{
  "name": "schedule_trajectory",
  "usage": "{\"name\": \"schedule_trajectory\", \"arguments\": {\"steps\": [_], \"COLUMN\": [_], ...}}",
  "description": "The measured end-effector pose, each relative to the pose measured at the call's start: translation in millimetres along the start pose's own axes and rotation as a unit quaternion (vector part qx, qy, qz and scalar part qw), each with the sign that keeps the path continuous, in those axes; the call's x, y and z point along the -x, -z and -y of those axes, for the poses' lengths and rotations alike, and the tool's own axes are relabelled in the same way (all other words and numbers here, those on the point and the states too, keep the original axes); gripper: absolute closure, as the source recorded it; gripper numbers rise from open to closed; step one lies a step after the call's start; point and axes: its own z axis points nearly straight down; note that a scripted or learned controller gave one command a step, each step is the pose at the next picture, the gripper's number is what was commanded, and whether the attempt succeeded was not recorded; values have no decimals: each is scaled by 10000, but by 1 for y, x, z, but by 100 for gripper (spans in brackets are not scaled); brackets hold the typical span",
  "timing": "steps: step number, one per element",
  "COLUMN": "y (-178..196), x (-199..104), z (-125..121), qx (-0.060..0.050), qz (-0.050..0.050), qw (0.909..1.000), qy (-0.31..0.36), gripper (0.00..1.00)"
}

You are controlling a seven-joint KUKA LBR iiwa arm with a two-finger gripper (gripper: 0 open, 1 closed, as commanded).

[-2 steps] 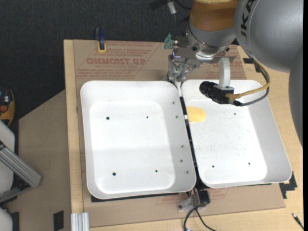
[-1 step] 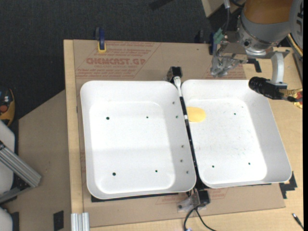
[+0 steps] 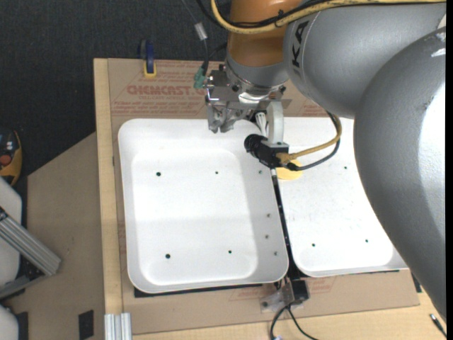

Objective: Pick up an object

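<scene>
The arm (image 3: 368, 83) covers much of the right bin (image 3: 340, 239), where a yellow object (image 3: 289, 170) peeks out. End effector (image 3: 225, 125) over the left bin (image 3: 198, 211); grip state unclear.

The two bins, the left bin (image 3: 191, 211) and the right bin (image 3: 340, 218), look like smooth white plastic with a soft sheen and rounded moulded rims. They rest on a matt brown cardboard sheet (image 3: 170, 83) printed in faded red letters, laid over the tabletop (image 3: 71, 190), which looks like plain matt board. The arm (image 3: 375, 69) has a smooth grey satin shell, with a glossy orange band (image 3: 265, 13). The hand (image 3: 230, 115) looks like bare, dull grey metal. A yellow piece (image 3: 289, 170) in the right bin looks smooth
</scene>
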Motion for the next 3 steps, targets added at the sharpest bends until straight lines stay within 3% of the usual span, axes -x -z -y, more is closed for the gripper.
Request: {"name": "schedule_trajectory", "arguments": {"steps": [1,2,3], "y": [39,61,80], "x": [84,63,215], "z": [3,8,21], "qx": [62,68,72], "qz": [29,21,54], "qw": [9999,10000,9999], "qy": [-99,-67,-142], "gripper": [100,100,100]}}
